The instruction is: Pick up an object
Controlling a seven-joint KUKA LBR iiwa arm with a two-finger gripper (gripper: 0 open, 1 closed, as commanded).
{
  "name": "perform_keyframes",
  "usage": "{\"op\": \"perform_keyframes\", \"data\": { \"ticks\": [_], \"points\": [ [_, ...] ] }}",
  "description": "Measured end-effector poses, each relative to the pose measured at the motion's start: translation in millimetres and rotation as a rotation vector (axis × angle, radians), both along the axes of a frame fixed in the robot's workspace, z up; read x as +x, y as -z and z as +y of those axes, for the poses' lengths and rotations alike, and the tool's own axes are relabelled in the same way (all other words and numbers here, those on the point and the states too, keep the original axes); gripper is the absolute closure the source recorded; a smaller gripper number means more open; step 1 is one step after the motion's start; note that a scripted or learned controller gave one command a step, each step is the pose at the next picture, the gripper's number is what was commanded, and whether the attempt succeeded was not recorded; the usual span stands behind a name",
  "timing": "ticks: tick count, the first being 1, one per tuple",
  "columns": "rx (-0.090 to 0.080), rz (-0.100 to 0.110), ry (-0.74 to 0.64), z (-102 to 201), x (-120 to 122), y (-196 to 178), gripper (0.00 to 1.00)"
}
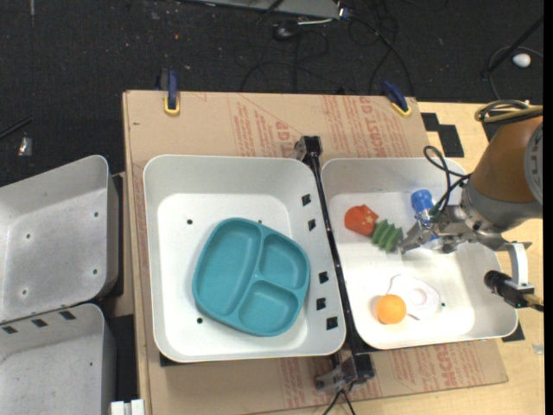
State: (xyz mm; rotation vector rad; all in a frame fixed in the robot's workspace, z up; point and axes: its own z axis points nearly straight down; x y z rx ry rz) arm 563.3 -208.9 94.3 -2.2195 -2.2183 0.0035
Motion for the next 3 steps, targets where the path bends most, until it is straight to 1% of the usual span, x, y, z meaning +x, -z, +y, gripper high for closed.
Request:
{"op": "perform_keyframes", "data": {
  "ticks": [1,2,3],
  "points": [
    [-0.001,-0.005,-0.001,-0.1,1.6,-13.5,1.00],
    [-0.003,-0.009,-0.001,-4.0,2.7,-56.5,1.00],
    [-0.004,-0.011,-0.003,-0.6,1.5,-119.7,1.00]
  ]
}}
